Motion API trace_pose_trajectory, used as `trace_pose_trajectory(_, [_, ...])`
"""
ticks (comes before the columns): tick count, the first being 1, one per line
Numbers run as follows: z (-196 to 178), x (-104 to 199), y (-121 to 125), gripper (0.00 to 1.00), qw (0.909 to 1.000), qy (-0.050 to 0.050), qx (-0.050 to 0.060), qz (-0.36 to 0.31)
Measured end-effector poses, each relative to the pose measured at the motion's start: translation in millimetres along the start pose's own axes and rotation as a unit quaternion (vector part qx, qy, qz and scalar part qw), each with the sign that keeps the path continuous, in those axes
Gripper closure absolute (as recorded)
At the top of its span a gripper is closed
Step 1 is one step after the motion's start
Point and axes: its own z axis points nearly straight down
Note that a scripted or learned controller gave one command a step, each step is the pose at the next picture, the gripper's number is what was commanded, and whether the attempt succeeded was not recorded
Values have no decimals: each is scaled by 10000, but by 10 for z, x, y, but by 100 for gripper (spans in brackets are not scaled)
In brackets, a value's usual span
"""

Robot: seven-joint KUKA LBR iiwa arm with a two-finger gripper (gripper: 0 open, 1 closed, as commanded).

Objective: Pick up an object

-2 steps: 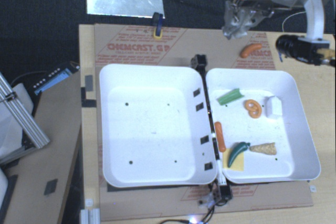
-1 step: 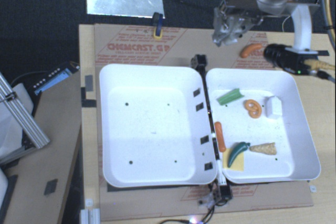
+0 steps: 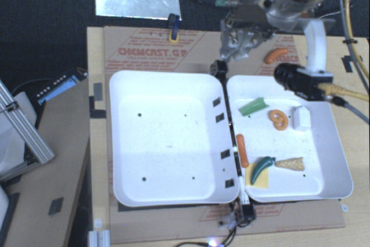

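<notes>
White plastic bins sit side by side on the bench; left bin (image 3: 167, 142) at view's left, right bin (image 3: 324, 182) w/ all the small items. Nearest the camera in the right bin: yellow cheese slice (image 3: 261, 179) w/ a green pepper (image 3: 261, 166) lying partly over it, a cone (image 3: 291, 164) just beside the pepper's tip. An orange carrot-like stick (image 3: 241, 150) lies along the divider side. Farther back: pretzel (image 3: 278, 119), white block (image 3: 300, 118) just beside it, green flat piece (image 3: 253, 106) near the back wall. Beyond the bin, on the cardboard, a sausage (image 3: 276, 55). Gripper (image 3: 240, 46) hangs above the bins' back edge, over the cardboard, nothing between its fingers; whether they're apart or together – can't tell
</notes>
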Motion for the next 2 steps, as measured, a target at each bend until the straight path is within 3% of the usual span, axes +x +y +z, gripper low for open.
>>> trace_pose_trajectory(1, [0, 292, -218, 100, 10000, 2, 0, -5])
trace_pose_trajectory(2, [-1, 506, -238, 100, 10000, 5, -6, 0])
